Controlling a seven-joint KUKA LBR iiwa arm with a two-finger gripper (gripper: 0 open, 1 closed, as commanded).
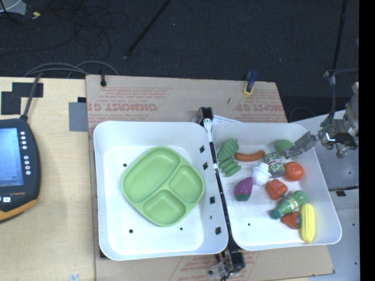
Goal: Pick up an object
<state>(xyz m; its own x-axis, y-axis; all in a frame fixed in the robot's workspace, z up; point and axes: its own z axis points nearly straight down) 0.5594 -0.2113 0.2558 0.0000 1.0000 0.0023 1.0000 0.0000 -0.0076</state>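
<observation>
Toy vegetables (275, 183) lie heaped in the right bin (328, 227); we judge them light, hard, slippery plastic. We'd take the yellow corn (307, 222) across its middle. Whether the gripper (302, 143) is parted, we cannot tell.

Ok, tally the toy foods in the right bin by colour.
Green: 3, the ridged pair, the round one, the bottle-shaped one
Red or orange: 4, including the sausage
Purple: 1
Yellow: 1, the corn
Total: 9
</observation>
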